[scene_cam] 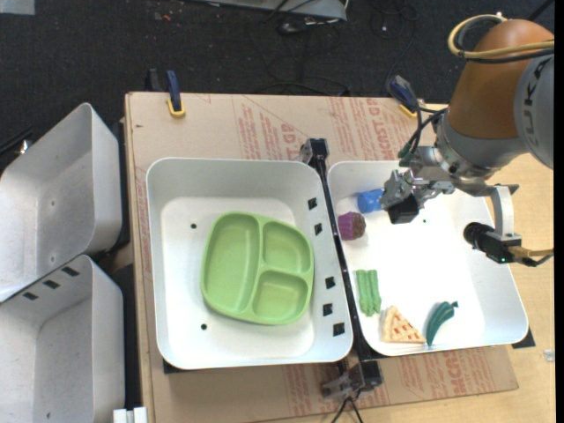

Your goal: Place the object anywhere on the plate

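A green plate point(258, 268) with three compartments lies in the left bin point(167, 236), and nothing rests on it. My gripper point(402, 203) hangs over the far left part of the right bin point(476, 280). A small blue object point(370, 201) sits just left of the gripper; whether they touch is unclear. A purple round object point(351, 226) lies a little nearer, by the bin's left wall. Toward the front of this bin are a green bean pod point(367, 291), an orange wedge point(400, 327) and a dark green pepper point(439, 318).
A black divider rail point(333, 236) with clips runs between the two bins. Two spare white bins point(53, 254) stand off the bench at the left. A black sensor unit point(490, 239) hangs off the arm over the right bin.
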Tool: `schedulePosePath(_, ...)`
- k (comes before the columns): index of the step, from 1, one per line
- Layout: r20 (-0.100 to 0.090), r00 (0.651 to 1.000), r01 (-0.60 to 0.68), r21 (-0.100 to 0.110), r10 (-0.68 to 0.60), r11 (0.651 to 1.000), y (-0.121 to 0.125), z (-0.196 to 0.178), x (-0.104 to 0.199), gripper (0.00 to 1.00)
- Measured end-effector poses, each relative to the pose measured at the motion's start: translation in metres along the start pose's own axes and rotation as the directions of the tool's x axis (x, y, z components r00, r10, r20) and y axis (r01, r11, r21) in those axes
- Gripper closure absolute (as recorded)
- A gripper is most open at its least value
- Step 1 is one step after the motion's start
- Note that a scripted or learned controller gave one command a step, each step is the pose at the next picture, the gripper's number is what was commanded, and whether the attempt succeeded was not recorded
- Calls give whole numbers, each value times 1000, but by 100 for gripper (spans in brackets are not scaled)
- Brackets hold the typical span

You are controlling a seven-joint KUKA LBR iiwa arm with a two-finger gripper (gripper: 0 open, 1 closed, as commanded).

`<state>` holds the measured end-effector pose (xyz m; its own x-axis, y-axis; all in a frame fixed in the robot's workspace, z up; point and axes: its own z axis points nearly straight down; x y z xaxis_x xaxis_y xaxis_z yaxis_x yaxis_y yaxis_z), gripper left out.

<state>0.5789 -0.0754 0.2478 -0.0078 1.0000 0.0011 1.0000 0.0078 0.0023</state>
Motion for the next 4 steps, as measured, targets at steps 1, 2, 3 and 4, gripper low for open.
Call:
schedulePosePath(1, 0, 1000, 0, 2, 0, 1000, 18, 13, 47, 100)
schedulePosePath(2, 1, 1000, -1, 1, 1, 1000, 24, 16, 94, 100)
schedulePosePath(3, 1, 1000, -1, 0, 1, 1000, 42, 24, 137, 100)
schedulePosePath(4, -1, 1000, 0, -1, 0, 1000, 67, 22, 195, 100)
